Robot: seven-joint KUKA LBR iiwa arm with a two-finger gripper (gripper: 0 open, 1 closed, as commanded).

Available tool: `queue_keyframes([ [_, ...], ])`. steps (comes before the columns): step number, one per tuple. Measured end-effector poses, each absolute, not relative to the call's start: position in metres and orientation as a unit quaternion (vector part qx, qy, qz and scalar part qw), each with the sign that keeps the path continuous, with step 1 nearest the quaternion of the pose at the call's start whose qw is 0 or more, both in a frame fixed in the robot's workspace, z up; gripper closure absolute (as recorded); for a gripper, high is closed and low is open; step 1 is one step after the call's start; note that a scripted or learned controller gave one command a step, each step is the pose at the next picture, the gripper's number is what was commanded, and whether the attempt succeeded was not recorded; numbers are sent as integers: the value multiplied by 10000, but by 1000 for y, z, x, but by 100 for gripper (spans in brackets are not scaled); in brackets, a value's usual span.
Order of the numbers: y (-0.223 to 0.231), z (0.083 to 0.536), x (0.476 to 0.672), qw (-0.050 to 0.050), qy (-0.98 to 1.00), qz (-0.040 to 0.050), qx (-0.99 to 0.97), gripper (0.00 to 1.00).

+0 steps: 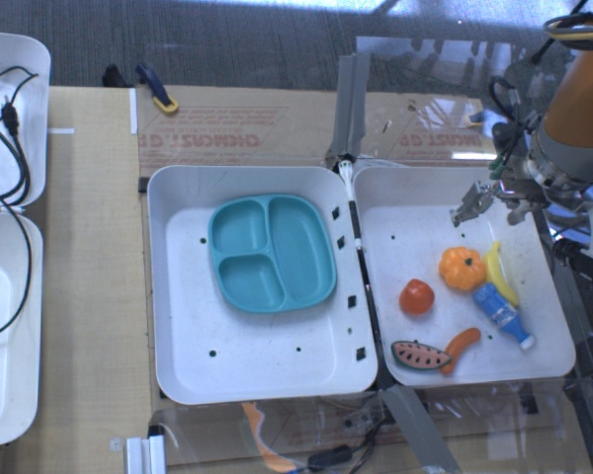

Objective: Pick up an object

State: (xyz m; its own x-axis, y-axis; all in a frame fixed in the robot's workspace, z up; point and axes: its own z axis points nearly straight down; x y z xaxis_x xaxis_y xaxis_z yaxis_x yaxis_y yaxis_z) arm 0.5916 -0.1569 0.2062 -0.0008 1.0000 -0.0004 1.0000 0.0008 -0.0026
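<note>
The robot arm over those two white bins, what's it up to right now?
The arm is out to pick up an object. Its gripper hangs over the back of the right bin with nothing between its fingers. Below it lie a small pumpkin, a banana, a blue bottle, a tomato, a watermelon slice and an orange sausage-shaped toy. The left bin holds a teal divided plate.
</note>
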Motion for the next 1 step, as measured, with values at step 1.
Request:
queue_keyframes([
  [1, -155, 91, 560, 3, -7062, 5, -7080, 0],
])
